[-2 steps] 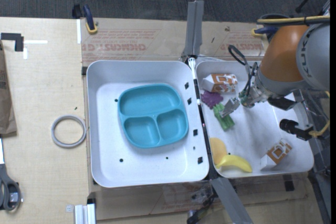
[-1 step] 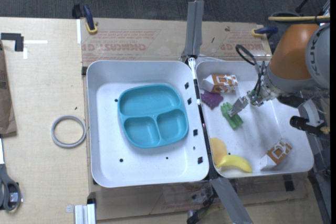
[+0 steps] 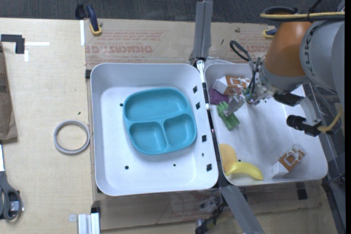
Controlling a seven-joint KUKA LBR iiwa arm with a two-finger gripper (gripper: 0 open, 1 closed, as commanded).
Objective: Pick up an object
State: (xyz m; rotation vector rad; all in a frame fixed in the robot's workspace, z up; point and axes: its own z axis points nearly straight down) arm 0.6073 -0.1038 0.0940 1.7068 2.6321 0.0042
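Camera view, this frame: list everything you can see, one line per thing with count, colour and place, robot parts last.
white bins: 2, white, side by side on the bench
divided plate: 1, light blue, in the left bin
banana: 1, yellow, front of the right bin
small carton: 1, white and orange, front right of the right bin
second carton: 1, white and orange, back of the right bin
green item: 1, green, right bin, just below the tool
purple item: 1, purple, right bin by the divider
tape ring: 1, grey, on the bench left of the bins
arm: 1, grey with an orange band, over the right bin
tool: 1, dark metal, low over the green item
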